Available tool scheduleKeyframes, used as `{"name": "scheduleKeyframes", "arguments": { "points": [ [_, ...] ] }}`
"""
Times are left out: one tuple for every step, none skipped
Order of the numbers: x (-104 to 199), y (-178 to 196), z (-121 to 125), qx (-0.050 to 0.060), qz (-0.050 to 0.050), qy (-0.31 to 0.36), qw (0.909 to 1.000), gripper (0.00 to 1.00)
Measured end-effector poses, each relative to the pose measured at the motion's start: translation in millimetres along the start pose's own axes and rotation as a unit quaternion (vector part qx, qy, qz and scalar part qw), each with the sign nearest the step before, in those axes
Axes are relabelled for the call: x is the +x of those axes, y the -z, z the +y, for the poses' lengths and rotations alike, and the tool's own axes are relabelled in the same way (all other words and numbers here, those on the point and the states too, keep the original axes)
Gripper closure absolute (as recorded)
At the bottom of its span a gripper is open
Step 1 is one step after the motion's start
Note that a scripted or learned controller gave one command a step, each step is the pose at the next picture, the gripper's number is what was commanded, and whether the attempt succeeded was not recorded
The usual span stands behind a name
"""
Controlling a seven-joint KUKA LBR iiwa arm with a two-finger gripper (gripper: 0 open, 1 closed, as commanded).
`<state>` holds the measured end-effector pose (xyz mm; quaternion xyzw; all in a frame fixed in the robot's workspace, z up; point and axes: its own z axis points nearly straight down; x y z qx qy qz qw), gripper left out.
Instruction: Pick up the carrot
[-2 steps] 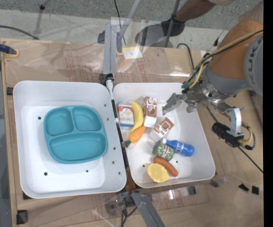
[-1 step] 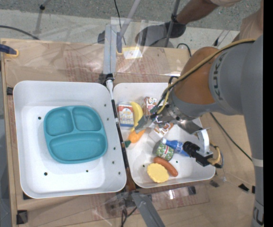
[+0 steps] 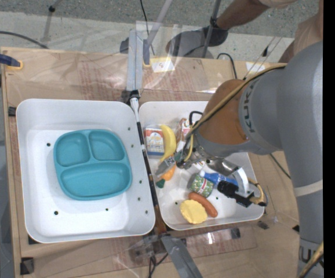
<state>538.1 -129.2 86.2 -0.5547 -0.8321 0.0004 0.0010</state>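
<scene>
The carrot (image 3: pixel 166 176) is a small orange piece with a green end, lying at the left side of the right bin (image 3: pixel 254 213) close to the divider. My gripper (image 3: pixel 171 165) is lowered into that bin, its tip right over the carrot's upper end and touching or nearly touching it. The grey arm with its orange band (image 3: pixel 228 120) hides the bin's middle and back.
A banana (image 3: pixel 168 140) and a small carton (image 3: pixel 154 141) lie just behind the gripper. A green can (image 3: pixel 202 185), a blue-white bottle (image 3: pixel 219 178), a sausage (image 3: pixel 204 204) and a yellow piece (image 3: pixel 193 212) sit toward the front. The left bin (image 3: pixel 34 213) holds a teal divided plate (image 3: pixel 92 163).
</scene>
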Motion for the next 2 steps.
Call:
{"name": "scheduleKeyframes", "arguments": {
  "points": [
    [-2,11,-1,0.0,-0.001,0.0,1.0,1.0],
    [71,100,-14,0.0,0.0,-0.148,0.989,1.0]
  ]
}}
